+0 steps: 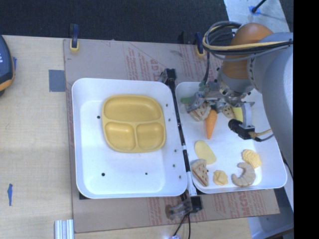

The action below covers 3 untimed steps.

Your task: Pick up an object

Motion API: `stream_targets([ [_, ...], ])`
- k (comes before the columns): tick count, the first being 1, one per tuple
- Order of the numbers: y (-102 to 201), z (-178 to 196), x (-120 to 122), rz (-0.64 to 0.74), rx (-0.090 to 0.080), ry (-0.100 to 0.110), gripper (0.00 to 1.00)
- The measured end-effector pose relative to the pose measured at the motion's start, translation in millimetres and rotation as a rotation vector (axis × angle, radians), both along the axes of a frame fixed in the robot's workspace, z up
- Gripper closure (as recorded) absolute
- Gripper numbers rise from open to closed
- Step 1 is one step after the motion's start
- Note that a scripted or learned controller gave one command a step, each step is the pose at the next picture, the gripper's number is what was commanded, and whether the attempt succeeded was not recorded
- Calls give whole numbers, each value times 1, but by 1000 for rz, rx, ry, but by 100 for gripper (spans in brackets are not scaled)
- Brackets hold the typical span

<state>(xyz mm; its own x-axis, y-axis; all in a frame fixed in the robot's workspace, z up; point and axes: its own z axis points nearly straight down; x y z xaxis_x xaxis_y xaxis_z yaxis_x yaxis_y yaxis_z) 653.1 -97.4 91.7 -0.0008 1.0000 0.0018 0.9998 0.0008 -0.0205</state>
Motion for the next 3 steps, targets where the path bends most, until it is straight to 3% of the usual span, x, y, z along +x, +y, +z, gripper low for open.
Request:
stream_targets([
  [2,-3,0,0,0,3,0,0],
  [3,-4,9,-2,3,4,13,100],
])
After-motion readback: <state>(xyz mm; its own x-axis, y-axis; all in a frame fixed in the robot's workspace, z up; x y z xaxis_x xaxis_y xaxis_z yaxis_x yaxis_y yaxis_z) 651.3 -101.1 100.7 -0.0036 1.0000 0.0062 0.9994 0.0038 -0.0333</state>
